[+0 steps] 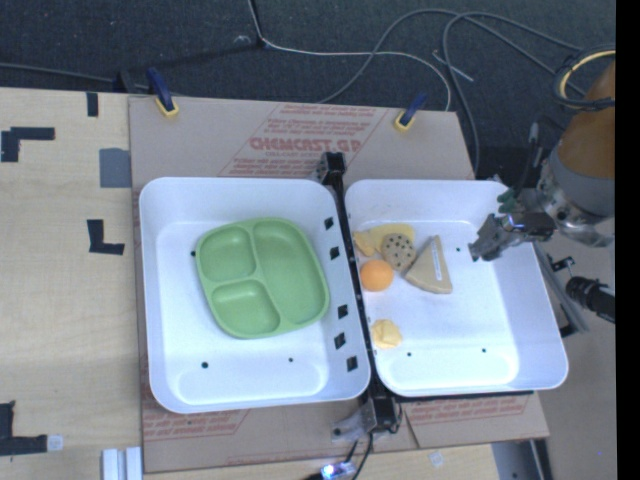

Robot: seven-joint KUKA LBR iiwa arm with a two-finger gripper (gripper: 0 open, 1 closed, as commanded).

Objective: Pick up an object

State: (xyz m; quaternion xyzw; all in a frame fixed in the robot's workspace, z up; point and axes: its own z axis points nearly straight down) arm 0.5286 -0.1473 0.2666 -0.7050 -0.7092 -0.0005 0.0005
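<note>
Camera view: two shallow white plastic bins side by side. Left bin holds a green three-compartment plastic tray, lying flat near centre. Right bin holds a cluster at its 9 o'clock side: pale yellow food piece, brown dotted cookie touching it, orange ball just below, tan wedge-shaped slice beside them. Small yellow lump sits at 7 o'clock, apart. Dark two-finger gripper hovers at 3 o'clock of the wedge, holding nothing; finger spread cannot be told.
</note>
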